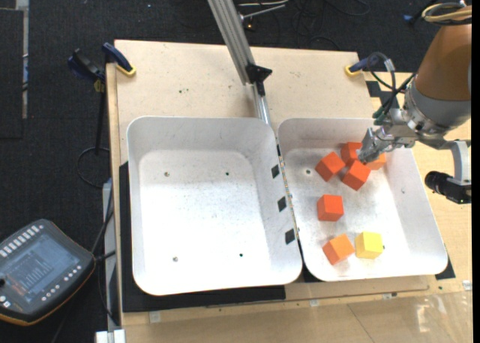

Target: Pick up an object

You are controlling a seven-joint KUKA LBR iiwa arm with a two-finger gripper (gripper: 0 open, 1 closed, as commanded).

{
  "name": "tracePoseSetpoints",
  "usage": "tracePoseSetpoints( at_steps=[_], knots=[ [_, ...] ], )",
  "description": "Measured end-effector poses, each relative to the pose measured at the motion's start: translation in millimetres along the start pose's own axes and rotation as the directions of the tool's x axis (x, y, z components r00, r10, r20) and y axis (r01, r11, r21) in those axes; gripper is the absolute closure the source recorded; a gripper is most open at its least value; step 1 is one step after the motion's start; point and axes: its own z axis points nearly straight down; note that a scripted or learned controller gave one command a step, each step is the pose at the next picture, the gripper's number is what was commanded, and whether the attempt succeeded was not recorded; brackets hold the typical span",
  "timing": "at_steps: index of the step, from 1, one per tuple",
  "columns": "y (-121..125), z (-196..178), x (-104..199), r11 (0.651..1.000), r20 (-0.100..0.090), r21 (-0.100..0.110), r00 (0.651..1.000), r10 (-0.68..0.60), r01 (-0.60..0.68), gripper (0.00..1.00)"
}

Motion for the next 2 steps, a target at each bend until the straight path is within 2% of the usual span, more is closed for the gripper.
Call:
tracePoseSetpoints(
  at_steps=[1, 2],
  knots=[
    [-17, -8, 53, 1.000, -0.001, 0.002, 1.000, -0.001, 0.001, 1.00],
    [-21, -17, 108, 1.000, -0.001, 0.001, 1.000, -0.001, 0.001, 1.00]
  ],
)
